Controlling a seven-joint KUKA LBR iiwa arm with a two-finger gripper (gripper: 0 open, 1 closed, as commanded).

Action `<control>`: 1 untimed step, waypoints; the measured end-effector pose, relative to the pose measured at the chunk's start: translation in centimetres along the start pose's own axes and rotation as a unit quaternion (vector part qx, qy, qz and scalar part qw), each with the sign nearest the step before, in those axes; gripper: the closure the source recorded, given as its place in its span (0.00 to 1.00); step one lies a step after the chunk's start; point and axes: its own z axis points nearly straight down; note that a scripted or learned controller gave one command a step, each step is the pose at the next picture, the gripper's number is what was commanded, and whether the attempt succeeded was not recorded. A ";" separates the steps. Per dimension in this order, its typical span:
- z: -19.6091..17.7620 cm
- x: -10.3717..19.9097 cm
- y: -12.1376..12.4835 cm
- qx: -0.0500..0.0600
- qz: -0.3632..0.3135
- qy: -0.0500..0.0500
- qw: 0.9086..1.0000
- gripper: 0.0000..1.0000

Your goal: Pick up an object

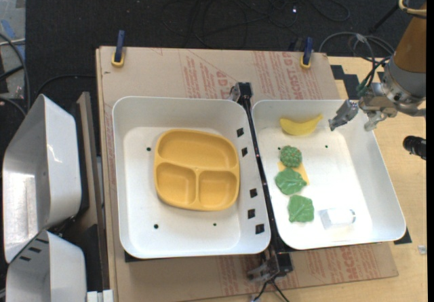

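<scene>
My end effector (358,115) hangs over the upper right corner of the right bin (380,178), reaching in from the right. Its two fingers stand apart, wide, with nothing between them. One finger (341,117) points toward the yellow banana (300,124), near it but not touching.

The banana lies in the upper part of the right bin, close to the divider between the bins. Below it, three green items sit in a column: a round green broccoli piece (291,155), a green leafy piece (290,181) resting partly on a small yellow slab (302,173), and a second green leafy piece (300,210). A small white block (337,216) lies just beside the lowest green piece, toward the bin's lower right.

The left bin (135,158) holds a yellow divided plate (197,169) with three compartments, lying flat near the bin's centre.

Both bins rest side by side on the bench (183,73).
</scene>
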 end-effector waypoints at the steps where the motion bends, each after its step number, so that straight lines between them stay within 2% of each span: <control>1: -0.8 0.0 0.3 -0.006 -0.001 -0.002 1.000 0.00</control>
